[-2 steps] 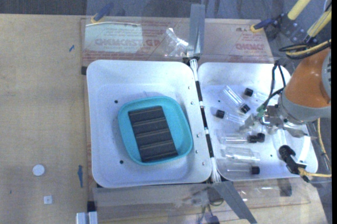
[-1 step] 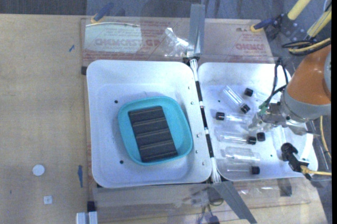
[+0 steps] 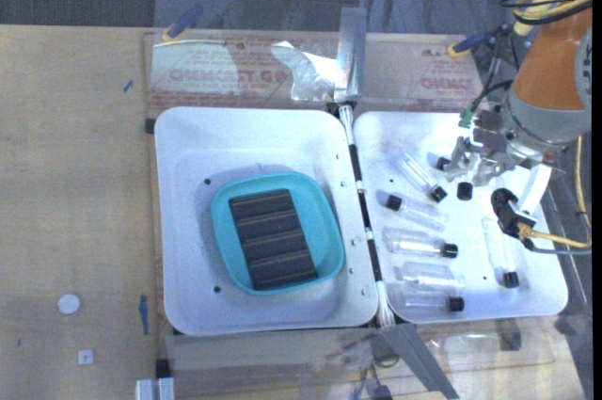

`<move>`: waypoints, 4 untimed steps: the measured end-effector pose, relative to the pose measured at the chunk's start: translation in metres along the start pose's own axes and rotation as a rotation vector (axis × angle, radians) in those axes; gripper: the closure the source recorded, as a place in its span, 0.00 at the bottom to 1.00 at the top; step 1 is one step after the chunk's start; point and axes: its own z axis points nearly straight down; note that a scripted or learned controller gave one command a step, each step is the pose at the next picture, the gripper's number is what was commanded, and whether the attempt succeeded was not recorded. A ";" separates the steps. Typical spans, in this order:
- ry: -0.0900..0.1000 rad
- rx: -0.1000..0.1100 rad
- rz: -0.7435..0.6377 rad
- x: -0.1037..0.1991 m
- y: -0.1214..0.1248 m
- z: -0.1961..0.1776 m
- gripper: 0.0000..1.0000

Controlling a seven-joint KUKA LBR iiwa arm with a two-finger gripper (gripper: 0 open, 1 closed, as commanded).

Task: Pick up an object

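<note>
Lowest in view, along the right bin's [image 3: 555, 295] front edge, we list clear capped vials [image 3: 428, 302], all unlifted; the gripper [image 3: 473, 161] hangs over that bin's back half, finger state we cannot tell, so the pick remains undone.

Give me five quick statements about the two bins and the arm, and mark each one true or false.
1. The teal tray lies in the left bin. True.
2. The clear tubes lie in the left bin. False: they are scattered in the right bin.
3. The tubes have black caps. True.
4. The gripper hangs over the left bin. False: it is over the right bin, near its upper part.
5. A dark ribbed block sits on the teal tray. True.
</note>
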 end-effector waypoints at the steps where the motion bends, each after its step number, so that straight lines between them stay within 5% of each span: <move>1: 0.000 -0.001 0.094 0.014 0.023 -0.024 1.00; 2: -0.001 -0.001 0.063 -0.017 0.068 0.040 1.00; 3: 0.000 -0.001 0.082 0.038 0.074 -0.004 1.00; 4: -0.002 -0.002 0.079 0.039 0.075 -0.014 1.00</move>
